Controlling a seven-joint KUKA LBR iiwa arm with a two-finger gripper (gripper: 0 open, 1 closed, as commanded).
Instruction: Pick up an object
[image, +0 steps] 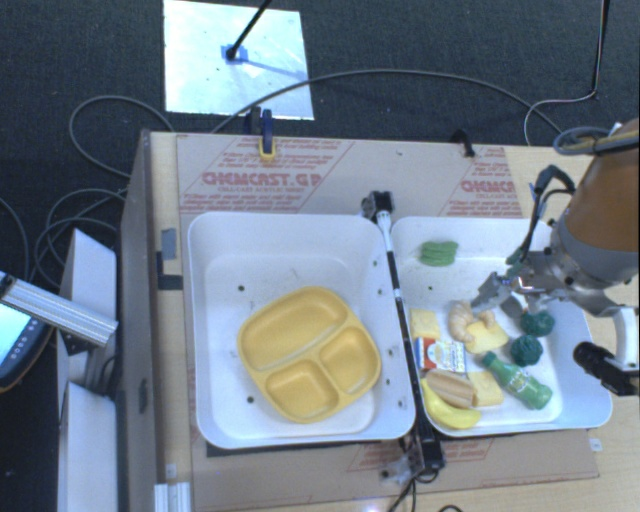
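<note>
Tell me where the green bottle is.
The green bottle lies in the right bin, near its front right corner, just below a dark green broccoli piece and beside a yellow block.

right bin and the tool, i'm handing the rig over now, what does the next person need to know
Tool: low over the right bin, above the pale food pieces; grip state unclear, nothing seen held.
Right bin: green bottle, banana, two broccoli pieces, green pod, small carton.
Left bin: yellow divided tray.
Done: nothing lifted.
Left: grasp one object and raise it.
</note>
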